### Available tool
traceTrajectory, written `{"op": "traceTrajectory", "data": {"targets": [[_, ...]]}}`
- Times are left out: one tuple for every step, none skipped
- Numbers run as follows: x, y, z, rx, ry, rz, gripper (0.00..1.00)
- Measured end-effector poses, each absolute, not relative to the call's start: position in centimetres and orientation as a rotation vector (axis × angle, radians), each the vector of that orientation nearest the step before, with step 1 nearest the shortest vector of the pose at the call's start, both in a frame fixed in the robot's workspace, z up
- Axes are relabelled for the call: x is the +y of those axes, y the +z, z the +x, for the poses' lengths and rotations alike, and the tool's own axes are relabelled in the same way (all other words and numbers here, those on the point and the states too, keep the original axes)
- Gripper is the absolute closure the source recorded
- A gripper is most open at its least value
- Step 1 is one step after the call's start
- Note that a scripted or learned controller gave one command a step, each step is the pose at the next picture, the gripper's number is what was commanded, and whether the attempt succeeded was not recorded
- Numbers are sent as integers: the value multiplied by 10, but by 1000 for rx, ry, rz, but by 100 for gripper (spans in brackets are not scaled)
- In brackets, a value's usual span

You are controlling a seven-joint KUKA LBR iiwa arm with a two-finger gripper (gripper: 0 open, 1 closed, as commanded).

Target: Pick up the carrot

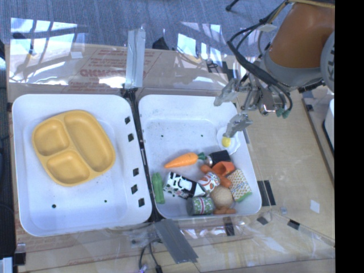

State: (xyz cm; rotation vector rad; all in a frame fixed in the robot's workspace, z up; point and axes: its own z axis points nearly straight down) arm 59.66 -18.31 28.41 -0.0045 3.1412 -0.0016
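An orange carrot (183, 160) with a green tip lies on its side in the right bin (170, 124), near the bin's middle, at the upper edge of a pile of toys. My gripper (233, 110) hangs above the bin's far right corner, up and to the right of the carrot and well apart from it. Its two grey fingers (239, 124) stand spread with nothing between them.
A yellow divided plate (72, 147) lies in the left bin (34, 209). The right bin's near corner holds a fried egg toy (228, 142), a black-and-white cow toy (180, 185), a green piece (157, 187), a can (201, 205) and several other toys.
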Motion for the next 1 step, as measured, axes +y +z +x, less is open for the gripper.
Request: {"op": "traceTrajectory", "data": {"targets": [[-159, 127, 578, 3143, 7, -231, 0]]}}
